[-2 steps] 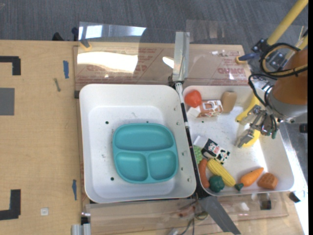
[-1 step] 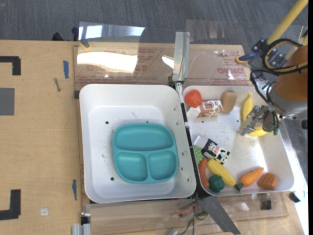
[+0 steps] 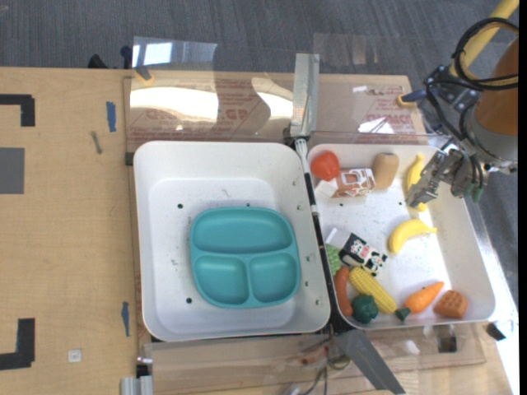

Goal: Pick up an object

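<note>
My gripper hangs over the right bin near its far right corner, just above a small yellow piece by the back wall. A yellow banana lies a little in front of it. Further left along the back are a tan potato-like piece, a small printed carton and a red tomato. Nothing visibly hangs from the gripper.
At the right bin's front lie a black-and-white box, corn, a green broccoli piece, a carrot and an orange waffle-like piece. The left bin holds a teal divided plate. A metal divider stands behind the bins.
</note>
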Robot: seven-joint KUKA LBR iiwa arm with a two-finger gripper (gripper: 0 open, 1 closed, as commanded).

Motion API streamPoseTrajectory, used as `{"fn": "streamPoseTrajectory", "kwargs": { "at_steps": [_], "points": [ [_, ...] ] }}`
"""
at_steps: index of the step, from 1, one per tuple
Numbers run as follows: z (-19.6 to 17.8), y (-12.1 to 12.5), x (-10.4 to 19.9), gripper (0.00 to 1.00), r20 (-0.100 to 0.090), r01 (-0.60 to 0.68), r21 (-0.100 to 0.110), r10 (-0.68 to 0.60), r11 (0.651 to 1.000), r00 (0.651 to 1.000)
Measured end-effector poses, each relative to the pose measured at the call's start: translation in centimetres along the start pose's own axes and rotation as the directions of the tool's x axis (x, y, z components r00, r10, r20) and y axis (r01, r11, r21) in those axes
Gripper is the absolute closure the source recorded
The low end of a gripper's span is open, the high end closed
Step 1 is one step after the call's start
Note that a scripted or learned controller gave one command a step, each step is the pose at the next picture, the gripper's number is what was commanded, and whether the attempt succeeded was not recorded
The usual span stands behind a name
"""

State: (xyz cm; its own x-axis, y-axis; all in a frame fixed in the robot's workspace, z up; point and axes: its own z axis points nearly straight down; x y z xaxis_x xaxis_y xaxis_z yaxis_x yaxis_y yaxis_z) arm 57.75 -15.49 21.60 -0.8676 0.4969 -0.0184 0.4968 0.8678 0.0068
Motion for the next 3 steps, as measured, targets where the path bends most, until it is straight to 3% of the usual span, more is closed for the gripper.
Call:
{"fn": "streamPoseTrajectory", "kwargs": {
  "at_steps": [1,2,3],
  "points": [
    [-5.1,4.2,0.6,1.00,-0.005,-0.034,0.001,0.034,0.999,0.999],
    [-2.0,6.0,8.7,1.00,-0.018,-0.085,0.007,0.085,0.996,0.996],
    [-2.1,5.8,8.6,0.00,-0.016,-0.088,0.007,0.088,0.996,0.996]
  ]
}}
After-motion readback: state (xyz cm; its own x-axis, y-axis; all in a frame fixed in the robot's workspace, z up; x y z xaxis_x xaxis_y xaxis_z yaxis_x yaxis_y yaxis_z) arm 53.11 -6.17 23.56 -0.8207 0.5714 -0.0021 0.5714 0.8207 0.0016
